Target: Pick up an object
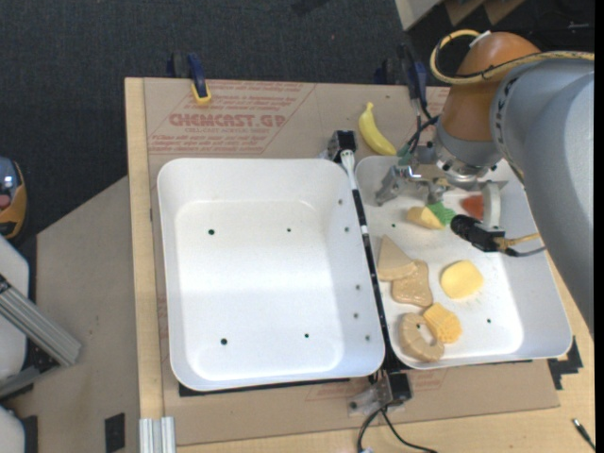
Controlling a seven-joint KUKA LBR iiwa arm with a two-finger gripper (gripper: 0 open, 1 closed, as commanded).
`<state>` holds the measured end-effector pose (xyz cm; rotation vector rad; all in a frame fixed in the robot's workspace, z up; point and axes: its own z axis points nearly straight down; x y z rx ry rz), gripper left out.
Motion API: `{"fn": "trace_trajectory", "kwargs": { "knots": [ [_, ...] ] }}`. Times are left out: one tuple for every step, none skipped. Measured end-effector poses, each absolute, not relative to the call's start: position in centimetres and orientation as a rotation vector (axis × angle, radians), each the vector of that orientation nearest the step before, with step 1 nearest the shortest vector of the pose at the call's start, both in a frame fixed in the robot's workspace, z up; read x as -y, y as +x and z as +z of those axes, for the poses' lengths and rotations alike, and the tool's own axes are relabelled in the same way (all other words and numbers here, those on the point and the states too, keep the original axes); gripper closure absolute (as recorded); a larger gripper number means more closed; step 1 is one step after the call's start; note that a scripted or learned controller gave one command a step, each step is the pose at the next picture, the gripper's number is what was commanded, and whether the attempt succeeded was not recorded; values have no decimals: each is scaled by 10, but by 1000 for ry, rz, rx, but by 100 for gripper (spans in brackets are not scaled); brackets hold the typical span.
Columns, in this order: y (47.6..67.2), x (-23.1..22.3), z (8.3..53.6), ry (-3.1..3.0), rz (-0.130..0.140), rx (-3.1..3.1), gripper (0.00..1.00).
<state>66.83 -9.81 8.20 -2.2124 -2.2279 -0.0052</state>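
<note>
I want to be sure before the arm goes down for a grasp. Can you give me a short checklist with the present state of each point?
1. Objects in reach: right bin holds several food toys. Ok.
2. Gripper over that bin's far end, near the yellow-green piece. Ok.
3. Fingers free of any object: cannot tell.
4. Target apart from neighbours: the yellow-green piece lies clear of the yellow round piece. Ok.
5. Banana inside a bin: lies on the board behind. Not ok.

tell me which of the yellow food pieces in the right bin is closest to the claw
The small yellow-green piece at the bin's far end, right under the claw. The round pale yellow piece and the orange-yellow chunk lie nearer the camera.
</note>
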Motion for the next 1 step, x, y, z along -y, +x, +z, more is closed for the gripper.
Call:
{"fn": "trace_trajectory", "kwargs": {
  "knots": [
    [670,52,252,-2224,-22,2239,0]
  ]
}}
